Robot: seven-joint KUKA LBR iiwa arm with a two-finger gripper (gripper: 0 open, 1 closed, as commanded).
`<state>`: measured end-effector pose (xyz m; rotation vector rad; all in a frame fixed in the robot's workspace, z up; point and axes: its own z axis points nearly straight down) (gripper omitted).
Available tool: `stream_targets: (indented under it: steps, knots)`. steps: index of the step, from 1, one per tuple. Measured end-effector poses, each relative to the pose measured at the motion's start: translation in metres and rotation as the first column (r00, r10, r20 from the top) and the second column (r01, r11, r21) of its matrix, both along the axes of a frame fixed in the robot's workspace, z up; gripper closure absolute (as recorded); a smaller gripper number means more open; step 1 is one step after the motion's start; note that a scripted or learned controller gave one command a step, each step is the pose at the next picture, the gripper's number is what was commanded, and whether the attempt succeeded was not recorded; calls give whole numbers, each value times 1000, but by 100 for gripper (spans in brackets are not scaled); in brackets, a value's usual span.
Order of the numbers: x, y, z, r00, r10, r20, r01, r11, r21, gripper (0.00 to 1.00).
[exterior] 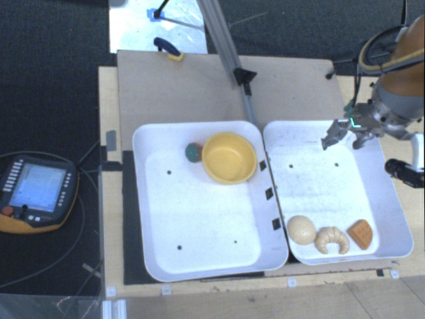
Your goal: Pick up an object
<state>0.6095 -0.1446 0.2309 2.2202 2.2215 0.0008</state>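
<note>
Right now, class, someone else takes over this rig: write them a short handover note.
Gripper: open, holding nothing, over the upper right of the right bin.
Right bin, near edge, in a row: egg, croissant, waffle.
Left bin, far side: yellow bowl with a small green ball touching its left rim.
Done: nothing picked yet.
Left: lower onto one object, close, lift. The row in the right bin looks nearest to the gripper.

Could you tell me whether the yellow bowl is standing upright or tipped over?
Upright. The yellow bowl sits in the left bin with its round rim facing up and its inside visible.
</note>
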Motion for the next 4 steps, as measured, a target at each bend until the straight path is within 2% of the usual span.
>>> stream_targets:
  steps: [1, 2, 3, 4]
  knots:
    - [0, 0, 0, 1000, 0, 0, 0, 1000, 0, 0]
    - [6, 4, -59, 1000, 1, -4, -1, 1000, 1, 0]
    - [-1, 0, -117, 1000, -1, -5, 1, 1000, 1, 0]
    - [-1, 0, -141, 1000, 0, -1, 0, 1000, 0, 0]
